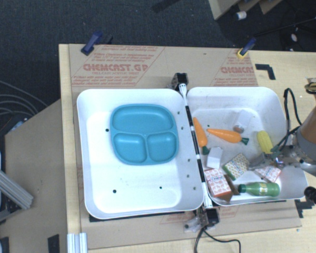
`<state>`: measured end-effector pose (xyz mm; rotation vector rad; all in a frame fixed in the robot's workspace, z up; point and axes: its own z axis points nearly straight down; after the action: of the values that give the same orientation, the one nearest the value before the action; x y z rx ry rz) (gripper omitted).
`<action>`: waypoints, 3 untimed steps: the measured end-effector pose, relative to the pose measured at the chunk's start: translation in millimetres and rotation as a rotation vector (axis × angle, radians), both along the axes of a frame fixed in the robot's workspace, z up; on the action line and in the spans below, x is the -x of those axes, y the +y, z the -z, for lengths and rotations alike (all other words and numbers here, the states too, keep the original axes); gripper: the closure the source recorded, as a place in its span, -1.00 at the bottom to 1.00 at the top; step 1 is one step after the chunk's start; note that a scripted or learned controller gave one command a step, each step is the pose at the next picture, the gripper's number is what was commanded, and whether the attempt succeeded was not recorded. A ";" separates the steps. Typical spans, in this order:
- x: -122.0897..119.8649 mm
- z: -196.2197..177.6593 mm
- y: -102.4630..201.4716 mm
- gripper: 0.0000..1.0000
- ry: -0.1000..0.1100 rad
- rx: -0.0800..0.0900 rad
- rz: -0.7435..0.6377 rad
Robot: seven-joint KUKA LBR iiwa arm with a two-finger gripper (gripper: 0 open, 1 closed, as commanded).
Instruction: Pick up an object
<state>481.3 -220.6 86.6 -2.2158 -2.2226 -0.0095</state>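
Nothing has been lifted yet, as far as the view shows: the gripper sits low over the right bin, just right of the yellow corn cob, and whether its tips are spread or pinched on anything cannot be told from here. The picking itself is therefore still to be done. The right bin holds the whole choice of objects. Taking the corn cob as the mark, an orange carrot lies to its left, and a second orange piece lies further left against the bin's left wall. Below the corn cob a green bottle lies on its side near the bin's lower rim, with a small red-and-white carton and a little patterned box down to the left. The left bin on the desk holds a blue divided plate, well to the left of the corn cob.
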 end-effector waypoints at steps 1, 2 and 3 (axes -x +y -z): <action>-1.4 -11.3 -2.5 1.00 -0.008 0.008 0.003; -1.8 -105.2 61.8 1.00 0.002 0.006 0.002; -1.5 -105.0 61.5 -1.00 0.002 0.006 0.003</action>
<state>482.8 -159.1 191.6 -2.2207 -2.2216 -0.0001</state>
